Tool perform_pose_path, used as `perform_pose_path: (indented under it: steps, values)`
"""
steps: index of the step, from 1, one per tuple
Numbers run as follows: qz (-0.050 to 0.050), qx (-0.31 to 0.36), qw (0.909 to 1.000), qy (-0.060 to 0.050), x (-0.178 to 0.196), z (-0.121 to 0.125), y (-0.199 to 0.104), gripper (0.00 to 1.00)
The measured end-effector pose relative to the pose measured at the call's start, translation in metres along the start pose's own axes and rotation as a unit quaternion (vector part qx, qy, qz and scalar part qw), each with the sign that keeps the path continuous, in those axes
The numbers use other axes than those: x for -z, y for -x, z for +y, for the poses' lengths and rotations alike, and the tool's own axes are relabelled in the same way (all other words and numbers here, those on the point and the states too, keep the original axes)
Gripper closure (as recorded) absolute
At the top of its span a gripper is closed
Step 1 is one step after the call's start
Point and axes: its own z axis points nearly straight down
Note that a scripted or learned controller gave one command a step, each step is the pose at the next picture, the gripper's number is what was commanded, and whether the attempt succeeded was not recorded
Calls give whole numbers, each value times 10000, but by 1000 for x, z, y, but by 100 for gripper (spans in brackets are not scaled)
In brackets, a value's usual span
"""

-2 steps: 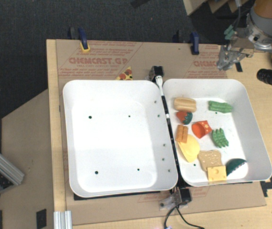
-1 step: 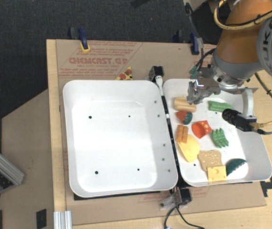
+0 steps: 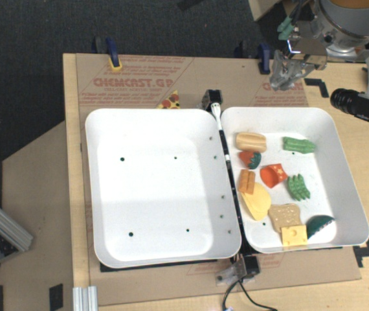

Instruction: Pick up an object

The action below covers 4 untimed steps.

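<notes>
Fingers: hung above the bench behind the right bin (image 3: 340, 148); whether parted or closed, I could not tell (blurred).
Gripper (image 3: 287, 75): nothing visibly in it.
Toy food: lay in that bin, bread roll (image 3: 250, 140), red piece (image 3: 272, 174), yellow wedge (image 3: 257, 203).
Left bin (image 3: 100, 173): beside it, rims touching.

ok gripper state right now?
Gripper: cannot be told; it hangs above the bench behind the right bin, nothing seen in it.

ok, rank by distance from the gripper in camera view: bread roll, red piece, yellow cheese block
1. bread roll, at the right bin's far-left, nearest the gripper.
2. red piece, mid-bin.
3. yellow cheese block, by the near rim, farthest.
</notes>
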Motion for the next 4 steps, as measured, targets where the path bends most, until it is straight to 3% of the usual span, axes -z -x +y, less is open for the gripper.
perform_pose_path:
  steps: [2, 3, 4]
  values:
    - [-3, -23, 9999, -108, 27, -47, -24, 100]
    - [-1, -6, 9999, -152, -33, -77, -71, 100]
    - [20, -13, 10000, -5, 129, -111, -78, 100]
